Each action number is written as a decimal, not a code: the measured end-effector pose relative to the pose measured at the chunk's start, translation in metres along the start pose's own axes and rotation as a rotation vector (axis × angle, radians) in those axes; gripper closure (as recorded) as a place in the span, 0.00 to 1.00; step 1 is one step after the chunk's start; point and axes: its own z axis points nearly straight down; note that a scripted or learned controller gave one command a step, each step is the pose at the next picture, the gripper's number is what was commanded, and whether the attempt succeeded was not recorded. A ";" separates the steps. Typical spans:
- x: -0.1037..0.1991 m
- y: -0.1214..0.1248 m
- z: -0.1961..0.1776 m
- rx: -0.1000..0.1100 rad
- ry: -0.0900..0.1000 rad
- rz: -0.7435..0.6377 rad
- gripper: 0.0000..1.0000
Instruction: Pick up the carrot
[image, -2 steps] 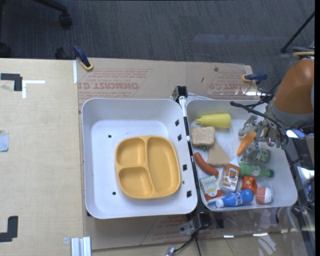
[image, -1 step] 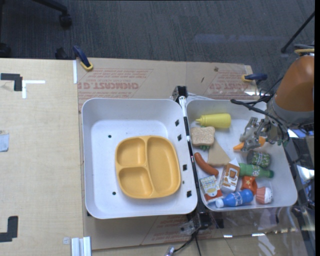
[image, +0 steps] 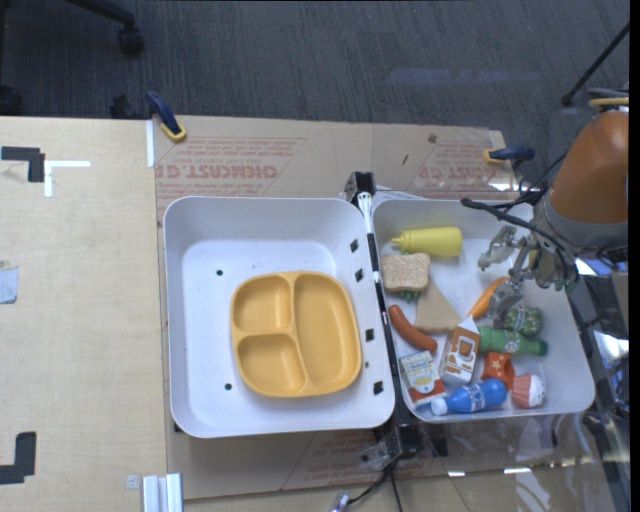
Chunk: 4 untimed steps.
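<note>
The carrot (image: 486, 298) is a small orange stick lying at a slant in the right bin (image: 575, 330), toward its right side, just below a green leafy toy (image: 522, 320). My gripper (image: 511, 272) hangs over the bin's upper right, directly above and slightly right of the carrot. Its two metal fingers stand apart and open, with nothing between them. The lower fingertip is close to the carrot's upper end; I cannot tell whether they touch.
Crowding the right bin are a yellow mustard bottle (image: 430, 240), bread slice (image: 405, 271), tan wedge (image: 437, 310), sausage (image: 413, 328), green bottle (image: 512, 343), cartons (image: 461, 355) and blue bottle (image: 470, 398). A yellow divided plate (image: 296, 332) lies in the left bin (image: 190, 300).
</note>
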 end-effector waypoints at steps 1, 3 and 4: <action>-0.007 -0.021 0.010 0.000 0.004 0.299 0.00; -0.034 -0.017 0.009 0.001 0.003 0.597 0.00; -0.052 -0.014 0.010 0.001 0.003 0.758 0.00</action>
